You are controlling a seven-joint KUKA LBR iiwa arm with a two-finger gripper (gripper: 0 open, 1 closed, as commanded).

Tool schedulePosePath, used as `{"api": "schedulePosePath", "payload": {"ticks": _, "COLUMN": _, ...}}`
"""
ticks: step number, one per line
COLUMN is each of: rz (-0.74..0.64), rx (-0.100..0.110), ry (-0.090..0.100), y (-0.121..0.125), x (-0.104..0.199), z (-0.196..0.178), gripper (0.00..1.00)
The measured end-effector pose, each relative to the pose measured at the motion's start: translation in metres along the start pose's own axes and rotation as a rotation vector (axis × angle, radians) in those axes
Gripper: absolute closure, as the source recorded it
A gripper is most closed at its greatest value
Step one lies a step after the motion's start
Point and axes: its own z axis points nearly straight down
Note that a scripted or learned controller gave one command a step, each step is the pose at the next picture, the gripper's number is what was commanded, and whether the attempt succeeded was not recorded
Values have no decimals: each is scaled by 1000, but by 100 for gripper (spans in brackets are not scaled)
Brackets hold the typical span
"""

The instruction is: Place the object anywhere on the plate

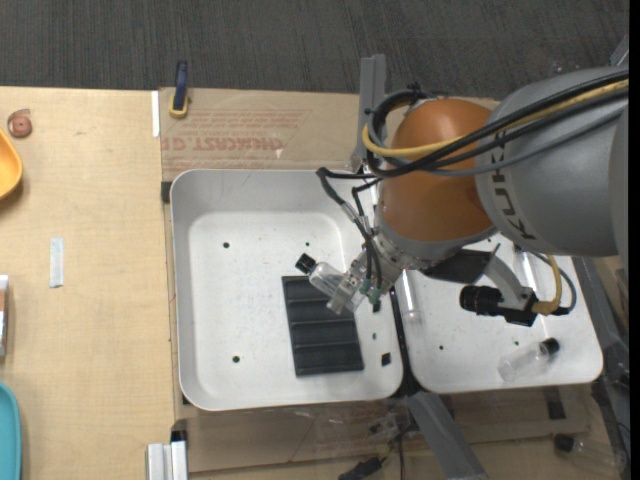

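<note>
Black ridged rectangular block (323, 325) lay flat on the floor of the left bin (200, 258), toward its right-hand side, long axis running up-down in the camera view. Gripper (340, 290) sat over the block's upper right corner, its clear fingers overlapping that corner; jaw state could not be told. Arm (450, 183) entered from the right. Right bin (470, 368) adjoined the left one and held a small clear bottle (525, 360).

Pincer (340, 286) over black ridged block (322, 330), left bin (200, 268)
</note>
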Motion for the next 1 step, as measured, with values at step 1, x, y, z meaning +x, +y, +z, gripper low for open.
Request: {"api": "schedulePosePath", "payload": {"ticks": 1, "rz": -367, "rx": -3, "ry": -3, "y": 81, "x": -58, "z": 6, "gripper": 100}}
